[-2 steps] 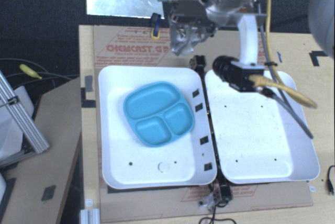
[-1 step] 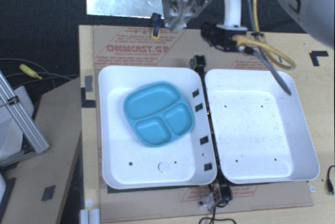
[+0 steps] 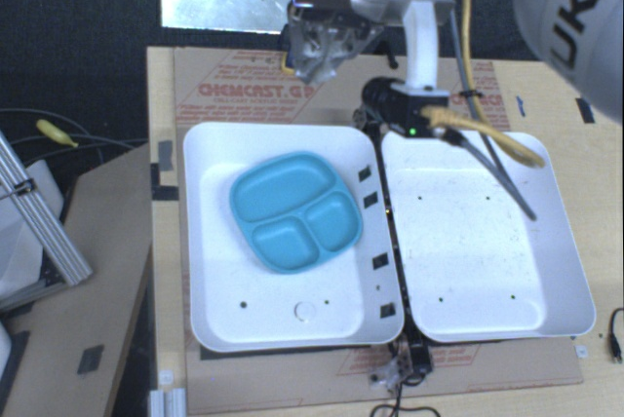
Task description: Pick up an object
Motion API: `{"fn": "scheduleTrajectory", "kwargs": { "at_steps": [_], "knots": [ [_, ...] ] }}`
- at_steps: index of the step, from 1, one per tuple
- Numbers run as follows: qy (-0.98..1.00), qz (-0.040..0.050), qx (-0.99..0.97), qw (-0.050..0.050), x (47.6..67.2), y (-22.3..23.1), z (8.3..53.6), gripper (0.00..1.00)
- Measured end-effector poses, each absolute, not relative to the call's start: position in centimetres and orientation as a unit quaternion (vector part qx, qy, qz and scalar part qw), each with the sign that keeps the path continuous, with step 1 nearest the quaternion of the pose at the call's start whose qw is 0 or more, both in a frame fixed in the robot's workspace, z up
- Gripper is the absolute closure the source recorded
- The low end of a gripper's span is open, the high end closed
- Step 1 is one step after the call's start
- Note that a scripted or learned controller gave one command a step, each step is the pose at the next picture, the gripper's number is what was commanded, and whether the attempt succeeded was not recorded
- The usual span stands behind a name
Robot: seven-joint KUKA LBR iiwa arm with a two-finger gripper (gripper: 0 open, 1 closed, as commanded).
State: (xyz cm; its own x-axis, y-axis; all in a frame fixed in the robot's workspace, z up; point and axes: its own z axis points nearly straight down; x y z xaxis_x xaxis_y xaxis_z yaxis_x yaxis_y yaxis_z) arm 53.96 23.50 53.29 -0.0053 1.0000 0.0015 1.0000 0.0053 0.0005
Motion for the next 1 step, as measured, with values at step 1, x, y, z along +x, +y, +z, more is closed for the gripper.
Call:
{"fn": "scheduleTrajectory", "kwargs": {
  "at_steps": [1],
  "knots": [
    [-0.709,-0.0007,-0.705,0.001,48.86,23.41,53.56,1.00]
  ]
}}
